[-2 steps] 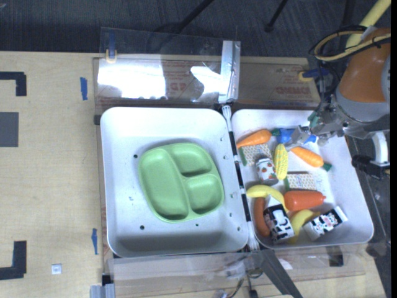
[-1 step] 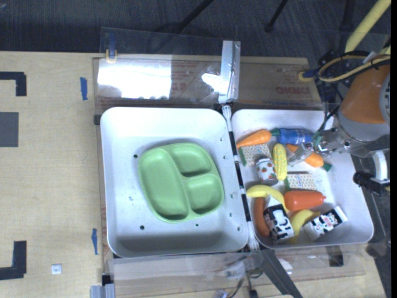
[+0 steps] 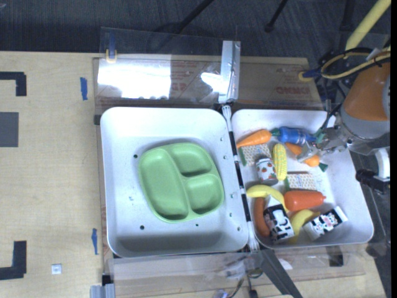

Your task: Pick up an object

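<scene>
Right-hand bin point(image 3: 356, 194), centre right of frame: toy corn cob point(image 3: 280, 160), probably light, rigid, slippery plastic, best pinched across its narrow middle; tool point(image 3: 322, 143) just to its right, opening impossible to tell.

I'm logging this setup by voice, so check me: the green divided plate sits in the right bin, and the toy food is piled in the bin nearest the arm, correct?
One slip. The camera view shows the green divided plate in the left bin, not the right one. The rest holds: the toy food, such as the corn cob and banana, lies in the right bin, nearest the arm.
</scene>
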Tool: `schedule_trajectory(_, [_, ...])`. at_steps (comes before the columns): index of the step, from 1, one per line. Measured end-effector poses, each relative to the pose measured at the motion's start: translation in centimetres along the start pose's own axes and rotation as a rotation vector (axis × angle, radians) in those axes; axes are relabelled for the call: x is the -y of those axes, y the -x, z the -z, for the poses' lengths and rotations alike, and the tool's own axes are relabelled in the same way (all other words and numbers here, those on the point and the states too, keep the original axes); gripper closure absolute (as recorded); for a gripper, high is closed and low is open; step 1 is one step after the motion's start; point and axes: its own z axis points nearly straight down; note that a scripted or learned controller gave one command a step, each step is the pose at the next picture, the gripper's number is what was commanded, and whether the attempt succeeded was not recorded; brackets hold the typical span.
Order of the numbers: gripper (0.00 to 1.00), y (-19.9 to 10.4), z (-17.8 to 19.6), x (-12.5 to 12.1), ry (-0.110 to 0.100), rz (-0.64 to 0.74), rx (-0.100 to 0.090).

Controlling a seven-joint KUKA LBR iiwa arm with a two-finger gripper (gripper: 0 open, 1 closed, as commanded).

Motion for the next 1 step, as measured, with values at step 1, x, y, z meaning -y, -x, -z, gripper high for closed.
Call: schedule_trajectory(1, [1.00,-1.47,9.07,-3.77,-0.004,-0.098,-0.001])
